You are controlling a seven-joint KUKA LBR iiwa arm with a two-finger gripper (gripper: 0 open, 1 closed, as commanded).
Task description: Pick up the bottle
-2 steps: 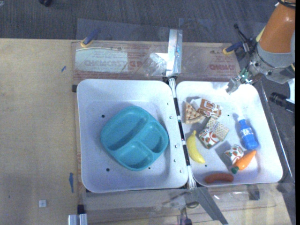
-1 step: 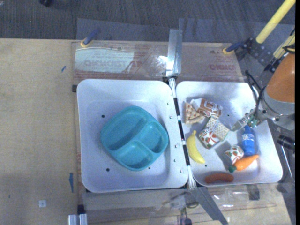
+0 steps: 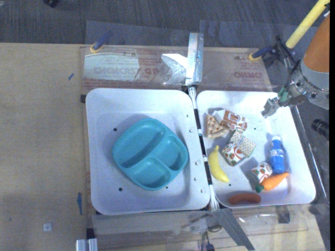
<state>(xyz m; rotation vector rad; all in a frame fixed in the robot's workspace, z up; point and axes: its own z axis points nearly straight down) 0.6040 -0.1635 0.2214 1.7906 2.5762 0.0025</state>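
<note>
The blue bottle (image 3: 277, 154) lies untouched in the right bin (image 3: 303, 190); the gripper (image 3: 272, 106) hovers beyond it, jaw state unclear, so the pick remains.

A pale wooden bench (image 3: 36, 140) fills most of the scene — plain and scuffed, with bits of blue tape (image 3: 79, 203) stuck to it. Beyond its far edge lies dark grey carpet (image 3: 157, 4) — a black caster (image 3: 51, 0) rests there. Light is even and soft.
</note>
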